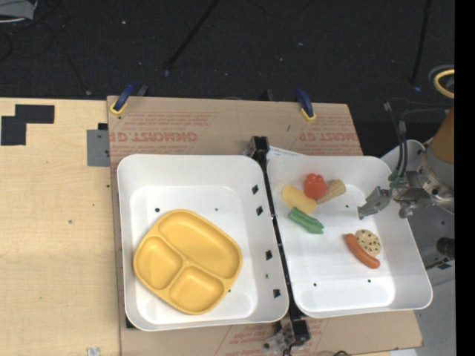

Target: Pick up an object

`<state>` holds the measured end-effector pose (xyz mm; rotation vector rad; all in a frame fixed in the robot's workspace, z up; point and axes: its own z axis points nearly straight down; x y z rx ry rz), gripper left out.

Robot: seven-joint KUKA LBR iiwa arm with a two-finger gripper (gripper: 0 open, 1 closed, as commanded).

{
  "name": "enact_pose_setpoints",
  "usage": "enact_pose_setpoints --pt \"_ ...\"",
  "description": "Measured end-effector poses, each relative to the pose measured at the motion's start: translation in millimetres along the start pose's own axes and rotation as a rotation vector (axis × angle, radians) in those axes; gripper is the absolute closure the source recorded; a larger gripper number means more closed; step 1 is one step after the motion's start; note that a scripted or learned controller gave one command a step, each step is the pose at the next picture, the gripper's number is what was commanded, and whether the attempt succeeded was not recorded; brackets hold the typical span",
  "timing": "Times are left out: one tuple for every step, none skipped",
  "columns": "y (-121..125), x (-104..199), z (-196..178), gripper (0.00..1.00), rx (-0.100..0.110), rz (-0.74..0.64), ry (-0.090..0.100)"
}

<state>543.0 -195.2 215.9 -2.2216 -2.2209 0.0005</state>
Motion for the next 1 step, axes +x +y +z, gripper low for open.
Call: enact_pose_setpoints --pt "34.1 41.9 -35.2 0.0 -0.003 -0.004 0.0"
